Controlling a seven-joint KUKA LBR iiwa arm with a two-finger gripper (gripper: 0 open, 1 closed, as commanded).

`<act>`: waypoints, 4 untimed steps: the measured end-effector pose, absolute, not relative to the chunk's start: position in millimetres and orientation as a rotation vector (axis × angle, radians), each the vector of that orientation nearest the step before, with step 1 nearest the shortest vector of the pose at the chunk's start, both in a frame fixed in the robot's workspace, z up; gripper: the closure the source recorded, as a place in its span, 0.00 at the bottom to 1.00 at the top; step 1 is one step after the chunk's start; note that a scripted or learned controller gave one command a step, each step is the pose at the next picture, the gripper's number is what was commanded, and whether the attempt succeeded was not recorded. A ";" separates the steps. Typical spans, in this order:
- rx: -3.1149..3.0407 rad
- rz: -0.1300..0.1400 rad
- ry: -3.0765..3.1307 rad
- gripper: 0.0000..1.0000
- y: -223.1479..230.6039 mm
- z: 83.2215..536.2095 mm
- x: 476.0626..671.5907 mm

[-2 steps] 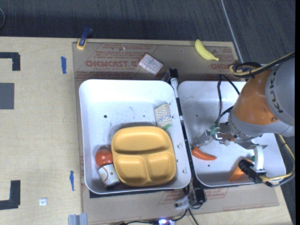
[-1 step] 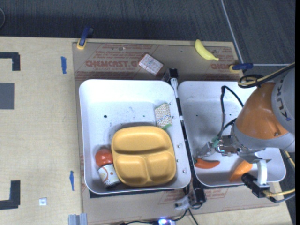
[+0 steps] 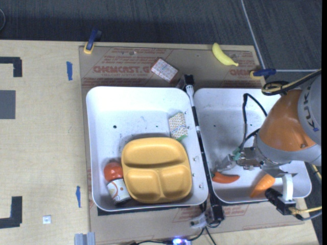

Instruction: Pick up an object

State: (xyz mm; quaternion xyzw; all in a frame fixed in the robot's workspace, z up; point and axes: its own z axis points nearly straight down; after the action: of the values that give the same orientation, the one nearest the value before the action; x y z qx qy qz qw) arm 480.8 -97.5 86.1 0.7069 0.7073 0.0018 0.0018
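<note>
While I lean in from the right, this is how things stand.

My arm: grey, orange band [image 3: 288, 124] above the wrist, bent low over the right bin [image 3: 225, 106].

My gripper [image 3: 225, 166]: down near the right bin's floor, by its left front corner; I cannot tell whether it is apart or together (too small and blurred).

Nearest object: an orange-red piece [image 3: 225, 177], carrot-like, lying on the bin floor just beside my tip; I cannot tell whether we touch.

Second orange piece [image 3: 263, 182]: further right in the same bin, partly under my wrist.

Left bin [image 3: 102, 116]: a yellow divided tray [image 3: 155, 168], upside up, filling its front half; a red-and-white can [image 3: 116, 182] at the tray's left; a patterned packet [image 3: 178, 125] behind it.

Behind the bins: a yellow banana [image 3: 224, 54] and a small checked packet [image 3: 164, 69] on the cardboard.
</note>
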 end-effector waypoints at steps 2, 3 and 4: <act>2.219 0.006 2.218 0.00 -92.5 86.0 480.9; 2.219 0.006 2.219 0.00 -92.8 86.0 480.9; 2.219 0.006 2.219 0.00 -92.9 85.9 480.8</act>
State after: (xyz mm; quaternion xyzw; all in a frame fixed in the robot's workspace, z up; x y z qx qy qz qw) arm 480.8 -92.9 85.9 0.7070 0.7072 0.0019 0.0018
